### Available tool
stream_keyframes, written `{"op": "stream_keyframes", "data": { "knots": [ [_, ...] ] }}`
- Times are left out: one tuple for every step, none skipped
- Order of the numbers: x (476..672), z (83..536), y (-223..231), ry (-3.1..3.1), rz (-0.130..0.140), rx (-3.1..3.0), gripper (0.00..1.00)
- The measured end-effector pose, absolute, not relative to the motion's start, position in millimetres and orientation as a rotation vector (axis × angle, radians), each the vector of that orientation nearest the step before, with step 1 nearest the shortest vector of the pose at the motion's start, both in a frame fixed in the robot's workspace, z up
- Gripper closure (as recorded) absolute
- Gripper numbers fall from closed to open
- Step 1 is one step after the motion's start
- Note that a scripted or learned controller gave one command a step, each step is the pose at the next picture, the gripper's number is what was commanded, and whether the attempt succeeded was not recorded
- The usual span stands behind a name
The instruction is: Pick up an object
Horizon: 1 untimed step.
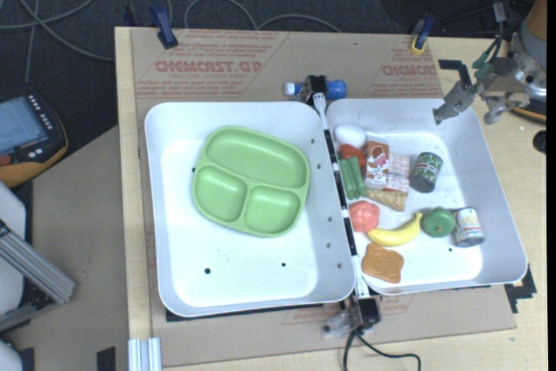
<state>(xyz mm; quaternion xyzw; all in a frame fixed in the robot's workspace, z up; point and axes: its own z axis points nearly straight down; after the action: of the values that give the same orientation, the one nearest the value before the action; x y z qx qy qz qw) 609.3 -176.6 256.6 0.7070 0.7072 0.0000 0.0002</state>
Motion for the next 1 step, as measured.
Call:
{"op": "stream_keyframes", "data": {
  "knots": [
    [590.0, 88.1, -170.8, 2.219, 0.003, 2.218, 0.0]
  ]
}}
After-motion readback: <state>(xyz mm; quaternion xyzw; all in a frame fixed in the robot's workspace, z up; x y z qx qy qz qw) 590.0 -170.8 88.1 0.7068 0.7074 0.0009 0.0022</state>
